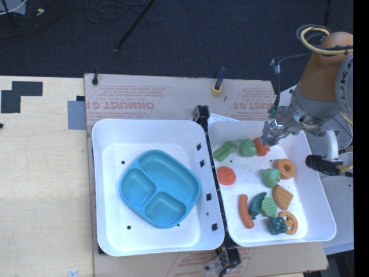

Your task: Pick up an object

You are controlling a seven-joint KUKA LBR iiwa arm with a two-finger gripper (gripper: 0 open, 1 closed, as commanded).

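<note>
My gripper (271, 133) hangs over the far part of the right bin (323, 212), just above a small red piece (263, 149) that lies beside a round green piece (248, 148). A long green vegetable (225, 150) lies to their left. Further toys in this bin are an orange-red disc (226, 175), a donut (285, 168), a green lump (271, 177), a waffle piece (282, 197), an orange sausage (246, 210), a bumpy green piece (269, 207) and a pretzel (289, 222). Nothing shows as held.
The left bin (109, 137) holds a blue divided plate (160, 187). A black divider (207, 172) runs between the bins. The arm (323, 79) comes in from the right, with a black fitting (323, 164) near the right bin's edge.
</note>
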